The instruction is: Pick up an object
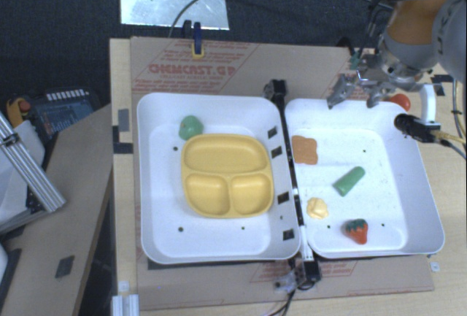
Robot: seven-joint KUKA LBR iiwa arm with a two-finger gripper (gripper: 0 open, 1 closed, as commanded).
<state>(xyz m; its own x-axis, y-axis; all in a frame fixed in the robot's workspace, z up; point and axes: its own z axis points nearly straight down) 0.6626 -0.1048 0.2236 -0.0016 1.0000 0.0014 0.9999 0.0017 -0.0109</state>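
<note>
Claw (360,92) hangs over the far rim of the right bin (408,234), fingers spread wide, nothing between them. Grey arm (427,1) with orange band enters from the right, above. A small red-orange thing (400,99) sits just right of the claw at the bin's far edge; partly hidden, cannot tell what it is.

Right bin contents, working outward from the claw:
- orange flat piece (305,149), near the bin's left wall, far half. Lies flat; thin edge gives fingers little to catch.
- green cylinder (349,180), mid-bin, lying on its side at a slant. Well apart from its neighbours.
- pale yellow lump (317,208), near-left, just beside the divider.
- red strawberry-like toy (357,230), near side, green cap end.

Left bin (157,234): yellow divided tray (226,174) in the middle, green round piece (190,127) touching its far-left corner.

Judgement on a target: green cylinder looks the best pick. Probably light plastic or foam toy food, stiff enough, likely smooth, so could roll or squirt out if pinched off-centre. Take it across its short width at mid-length, fingers turned square to its long axis. Claw needs to travel toward the near side and down to reach it. No pick made yet.
</note>
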